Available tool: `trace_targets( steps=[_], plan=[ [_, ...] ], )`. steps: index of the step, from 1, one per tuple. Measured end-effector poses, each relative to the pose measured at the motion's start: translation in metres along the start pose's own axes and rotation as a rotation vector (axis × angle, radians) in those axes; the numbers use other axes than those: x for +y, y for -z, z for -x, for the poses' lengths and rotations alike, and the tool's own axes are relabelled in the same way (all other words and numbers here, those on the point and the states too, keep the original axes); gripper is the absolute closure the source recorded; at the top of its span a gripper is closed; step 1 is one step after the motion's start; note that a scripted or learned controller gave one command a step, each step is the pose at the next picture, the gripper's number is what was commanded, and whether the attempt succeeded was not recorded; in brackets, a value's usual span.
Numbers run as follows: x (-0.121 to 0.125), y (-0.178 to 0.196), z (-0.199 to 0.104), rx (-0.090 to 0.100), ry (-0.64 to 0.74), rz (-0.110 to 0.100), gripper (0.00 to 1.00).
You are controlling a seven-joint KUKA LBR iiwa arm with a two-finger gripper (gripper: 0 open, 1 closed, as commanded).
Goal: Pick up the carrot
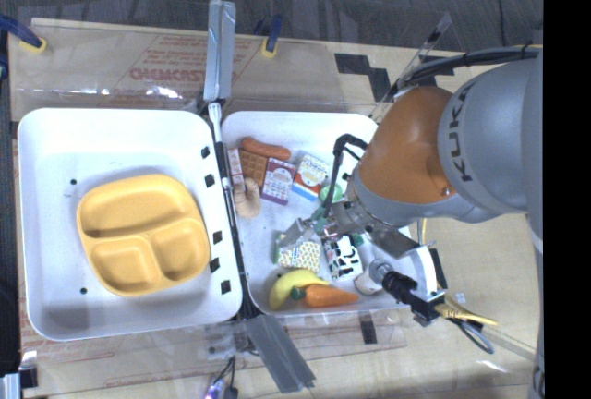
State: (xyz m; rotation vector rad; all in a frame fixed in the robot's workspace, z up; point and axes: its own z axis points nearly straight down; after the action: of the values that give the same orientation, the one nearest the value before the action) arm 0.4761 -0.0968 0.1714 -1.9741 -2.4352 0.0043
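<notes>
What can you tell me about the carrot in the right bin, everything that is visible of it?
The carrot is orange, smooth and looks like a plastic toy, with a small green top at its left end. It lies flat, lengthwise along the near wall of the right bin. Its green end touches the banana. The gripper hangs above and behind it, not touching it.

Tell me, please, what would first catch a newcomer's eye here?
The big grey arm with its orange band looms over the right white bin, which is crowded with small items. A yellow three-compartment plastic tray lies in the left white bin; the orange carrot lies beside a yellow banana.
</notes>
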Motion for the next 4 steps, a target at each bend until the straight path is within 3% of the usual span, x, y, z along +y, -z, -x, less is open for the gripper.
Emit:
trace_targets(
  steps=[1,2,3,4],
  plan=[
    [0.009,0.028,-0.037,-0.003,-0.215,0.004,0.00],
    [0.026,0.019,-0.124,-0.002,-0.087,-0.001,0.00],
    [0.023,0.044,-0.103,-0.004,0.106,0.004,0.00],
    [0.011,0.018,-0.055,-0.001,-0.060,-0.002,0.00]
  ],
)
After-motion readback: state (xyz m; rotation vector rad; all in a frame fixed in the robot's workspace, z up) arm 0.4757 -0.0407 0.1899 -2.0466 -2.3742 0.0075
